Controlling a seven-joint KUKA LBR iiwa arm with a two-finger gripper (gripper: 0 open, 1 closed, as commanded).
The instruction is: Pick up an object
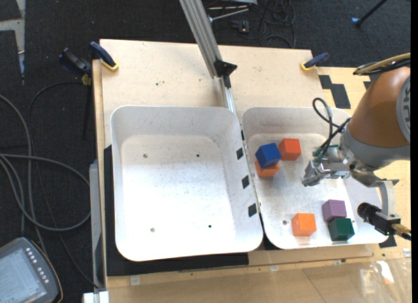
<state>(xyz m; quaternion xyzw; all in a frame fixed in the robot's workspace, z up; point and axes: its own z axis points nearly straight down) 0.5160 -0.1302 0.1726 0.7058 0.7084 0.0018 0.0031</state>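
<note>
1. The arm (385,115) entered from the right side of the view, with its orange band toward the upper right.
2. Its grey wrist (366,155) was bent down and to the left.
3. The gripper (312,176) pointed down-left, and nothing was visible between its tips.

I count two white bins: the right bin (277,120), under my gripper (312,176), and the left bin (171,120) well off to its left. Six cubes in all. Three orange: one (290,148) up-left of the gripper, one (266,169) left of it beneath the single blue cube (267,155), one (304,224) below. One purple cube (334,209) and one green cube (341,228), both below-right.
</note>
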